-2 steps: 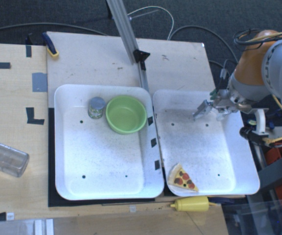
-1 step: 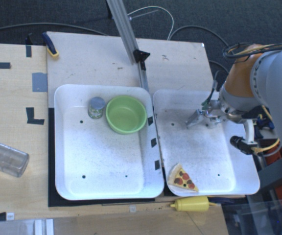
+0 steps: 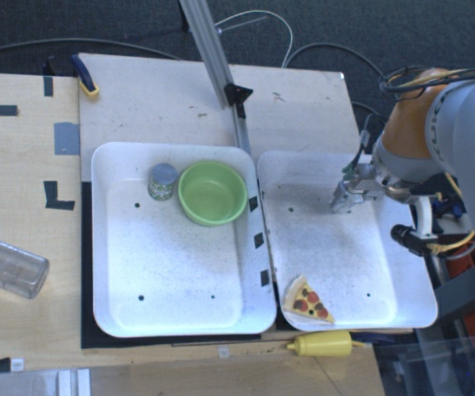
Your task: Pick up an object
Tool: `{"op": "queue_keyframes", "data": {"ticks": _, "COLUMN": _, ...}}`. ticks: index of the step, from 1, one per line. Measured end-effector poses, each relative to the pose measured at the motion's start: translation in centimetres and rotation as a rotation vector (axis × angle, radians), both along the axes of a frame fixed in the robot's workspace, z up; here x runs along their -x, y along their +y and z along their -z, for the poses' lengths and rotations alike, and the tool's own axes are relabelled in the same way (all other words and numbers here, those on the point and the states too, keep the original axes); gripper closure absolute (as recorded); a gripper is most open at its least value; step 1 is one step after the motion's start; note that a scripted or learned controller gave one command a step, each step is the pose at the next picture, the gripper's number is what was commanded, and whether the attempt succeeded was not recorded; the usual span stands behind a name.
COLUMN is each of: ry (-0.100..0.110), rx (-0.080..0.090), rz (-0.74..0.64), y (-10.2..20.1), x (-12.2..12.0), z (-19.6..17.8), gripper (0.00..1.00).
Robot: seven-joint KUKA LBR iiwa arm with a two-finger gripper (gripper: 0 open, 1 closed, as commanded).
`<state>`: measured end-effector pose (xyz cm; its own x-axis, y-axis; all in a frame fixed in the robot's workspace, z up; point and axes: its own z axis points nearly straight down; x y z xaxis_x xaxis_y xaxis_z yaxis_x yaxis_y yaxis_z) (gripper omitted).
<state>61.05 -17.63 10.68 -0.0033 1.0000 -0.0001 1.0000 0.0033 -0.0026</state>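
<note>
Camera view: my gripper (image 3: 342, 200) hangs low over the upper part of the right bin (image 3: 402, 304), arm coming in from the right. Nothing sits under it or between its tips, just bare speckled bin floor. Whether it is released or clenched I cannot tell; too small and blurred.

Step in hand, as I judge it: approach/search, no grasp yet. Nothing lifted, task not started in effect.

Nearest candidate is the pizza slice (image 3: 307, 300), toy-looking, lying flat at the lower-left corner of the right bin, right against the rim, well apart from my gripper. Next move calls for travelling down-left across the bin and dropping onto it. It lies flat and close to the wall, so there is little room on that side and a pinch could slip off; tricky pick.

Left bin (image 3: 114, 304): green bowl (image 3: 213, 192) upright at the top middle, nothing visible in it. Small grey jar (image 3: 162, 181) just beside the bowl on its left, maybe touching, can't tell. Rest of that bin is bare.

On the counter (image 3: 23, 205): clear plastic tumbler (image 3: 7, 264) lying on its side at far left; yellow bottle (image 3: 324, 344) lying along the front edge below the right bin.
</note>
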Motion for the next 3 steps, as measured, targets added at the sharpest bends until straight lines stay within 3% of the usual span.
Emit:
{"op": "queue_keyframes", "data": {"ticks": 1, "ry": -0.007, "rx": 0.001, "rz": 0.001, "y": 0.6, "x": -0.9, "z": -5.7, "gripper": 1.0}}
{"op": "queue_keyframes", "data": {"ticks": 2, "ry": -0.006, "rx": 0.001, "rz": 0.002, "y": 0.4, "x": -0.3, "z": -10.3, "gripper": 1.0}}
{"op": "queue_keyframes", "data": {"ticks": 3, "ry": -0.002, "rx": 0.0, "rz": 0.002, "y": 0.4, "x": -0.3, "z": -10.4, "gripper": 1.0}}
